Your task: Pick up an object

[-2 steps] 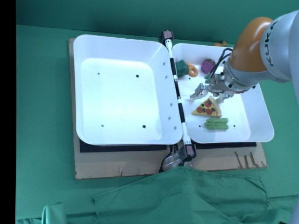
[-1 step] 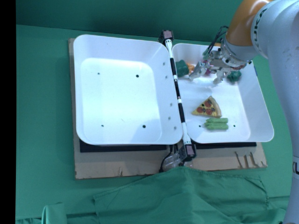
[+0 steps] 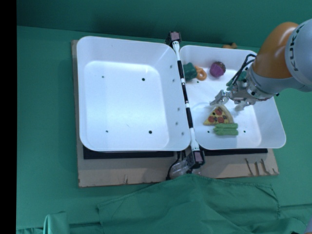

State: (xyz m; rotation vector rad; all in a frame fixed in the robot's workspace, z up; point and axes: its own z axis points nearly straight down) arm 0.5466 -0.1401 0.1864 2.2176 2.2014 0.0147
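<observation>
A toy pizza slice (image 3: 219,116) lies in the right bin (image 3: 265,130), with a green bean pod (image 3: 225,129) just in front of it. Farther back rest a purple round toy (image 3: 217,68) and a green toy with an orange ring (image 3: 193,72). My gripper (image 3: 229,103) hangs over the bin just behind and to the right of the pizza slice. Its fingers are spread open with nothing between them. One fingertip (image 3: 217,100) is close above the slice's far edge.
The left bin (image 3: 87,82) is beside the right one, split by a black-and-white bar (image 3: 184,89). A cardboard sheet (image 3: 122,177) lies under both bins. Green cloth (image 3: 195,204) bunches at the front. A small orange thing (image 3: 229,46) sits behind the right bin.
</observation>
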